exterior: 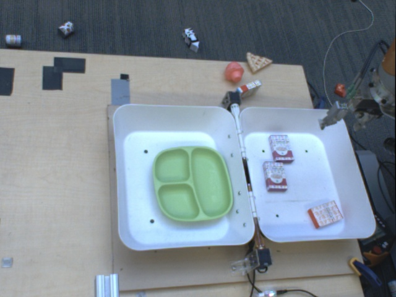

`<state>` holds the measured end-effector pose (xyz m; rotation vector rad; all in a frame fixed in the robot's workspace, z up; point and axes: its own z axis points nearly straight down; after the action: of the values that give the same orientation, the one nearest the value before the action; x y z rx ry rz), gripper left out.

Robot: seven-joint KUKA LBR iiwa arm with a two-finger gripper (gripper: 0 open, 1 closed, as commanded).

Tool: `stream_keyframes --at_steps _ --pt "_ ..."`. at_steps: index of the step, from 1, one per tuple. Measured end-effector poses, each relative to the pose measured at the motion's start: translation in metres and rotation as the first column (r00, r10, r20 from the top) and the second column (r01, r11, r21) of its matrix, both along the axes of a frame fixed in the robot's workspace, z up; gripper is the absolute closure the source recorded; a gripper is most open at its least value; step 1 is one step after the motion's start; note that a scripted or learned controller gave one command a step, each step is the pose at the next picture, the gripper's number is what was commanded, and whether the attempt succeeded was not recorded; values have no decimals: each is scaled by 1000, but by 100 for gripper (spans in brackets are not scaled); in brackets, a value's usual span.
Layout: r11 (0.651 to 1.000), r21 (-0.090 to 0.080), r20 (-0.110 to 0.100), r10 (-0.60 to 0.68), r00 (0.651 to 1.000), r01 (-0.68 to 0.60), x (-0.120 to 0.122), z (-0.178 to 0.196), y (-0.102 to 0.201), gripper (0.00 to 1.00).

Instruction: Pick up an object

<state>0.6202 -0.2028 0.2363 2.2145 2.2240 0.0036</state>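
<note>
Three small objects lie in the right bin. One red-and-white carton sits near the back, and a second carton is just in front of it. An orange waffle-patterned packet lies near the front right corner. My gripper hangs over the bin's back right rim, well to the right of the cartons and apart from all three objects. The arm behind it runs off the right edge of the view.
A green three-compartment plate fills the middle of the left bin. Behind the bins on the bench lie a red ball, a toy pizza slice and a small marker. Cables hang at the right.
</note>
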Motion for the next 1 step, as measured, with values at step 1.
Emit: stream_keyframes --at_steps 1 --pt "1000 0 2 0 1000 0 -42 -138 -2 0"
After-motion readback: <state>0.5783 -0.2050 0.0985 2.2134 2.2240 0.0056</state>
